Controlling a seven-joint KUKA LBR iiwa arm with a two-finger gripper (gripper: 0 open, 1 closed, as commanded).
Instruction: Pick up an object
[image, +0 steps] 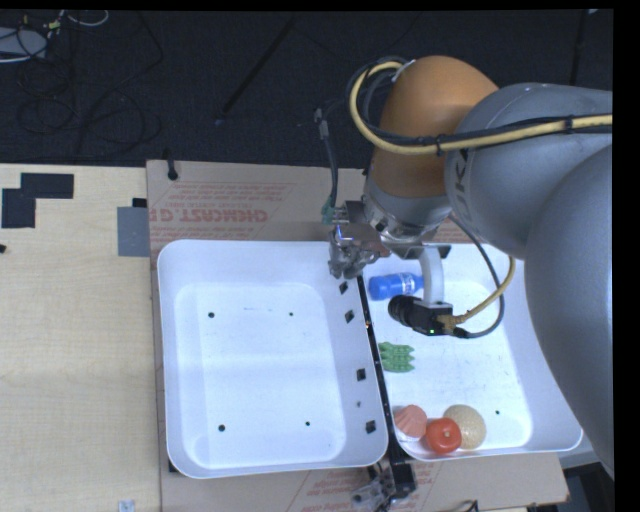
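My gripper (347, 258) hangs over the far end of the divider between the two bins, at the right bin's far left corner. A blue bottle (390, 286) lies on its side just right of the gripper, apart from it. A green toy vegetable (396, 357) rests further toward the front along the divider. At the right bin's front edge a red tomato (441, 435), a beige round piece (467, 424) and a pinkish round piece (408, 421) sit clustered together.
The left bin (185, 300) stands beside the right bin (520, 400), their rims meeting at a black-clipped divider (362, 375). A cable with a black connector (420, 313) dangles from the wrist over the right bin. Cardboard lies under both bins.
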